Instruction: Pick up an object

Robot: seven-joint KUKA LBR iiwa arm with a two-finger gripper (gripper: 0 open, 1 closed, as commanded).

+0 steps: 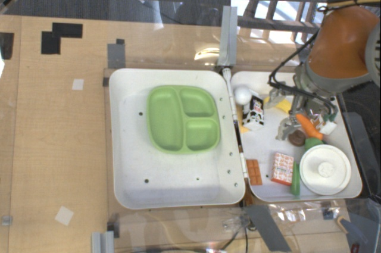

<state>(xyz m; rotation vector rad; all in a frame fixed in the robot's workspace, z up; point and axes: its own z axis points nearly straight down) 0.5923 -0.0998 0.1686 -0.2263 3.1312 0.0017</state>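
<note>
My gripper (307,119) hangs low over the back right part of the right bin (262,189), under the orange band of the arm (342,43). It is open, with one grey finger (289,127) left of an orange carrot-like piece (309,125) and the other to its right. The carrot lies between the fingers, which are not closed on it. A brown round piece (296,138) and a green piece (314,142) lie just in front. A black-and-white cow-patterned item (254,113), a white ball (242,94) and a yellow piece (283,106) sit to the gripper's left.
A white round bowl (324,169) fills the right bin's front right corner, beside a green stick (295,179), a red-and-white packet (282,168) and an orange-brown bar (254,171). The left bin (128,180) holds a green divided plate (182,119).
</note>
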